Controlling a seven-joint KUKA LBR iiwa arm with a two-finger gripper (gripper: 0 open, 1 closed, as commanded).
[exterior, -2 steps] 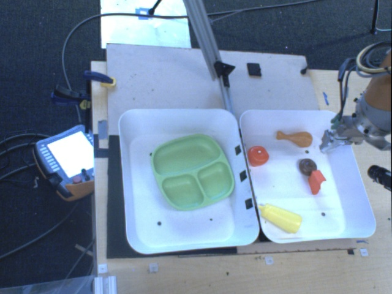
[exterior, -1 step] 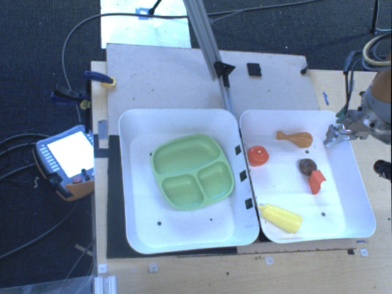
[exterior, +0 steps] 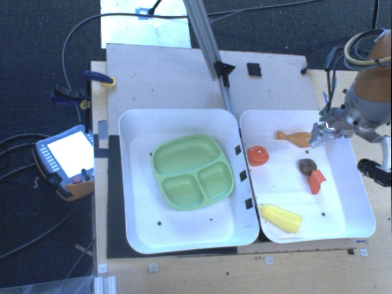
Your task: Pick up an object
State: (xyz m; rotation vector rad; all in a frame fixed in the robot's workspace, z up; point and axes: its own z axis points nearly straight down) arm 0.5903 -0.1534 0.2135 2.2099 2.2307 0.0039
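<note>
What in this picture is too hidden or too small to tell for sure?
- Gripper: too small and blurred in the camera view to tell whether it touches the tan drumstick-like toy.
- Small brown object: too small to identify.
- Arm: cut off by the right edge.

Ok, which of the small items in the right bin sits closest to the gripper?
The tan drumstick-shaped piece, at the bin's far side, lies right beside the gripper. The orange round piece, brown lump, red piece and yellow piece lie farther away.
</note>
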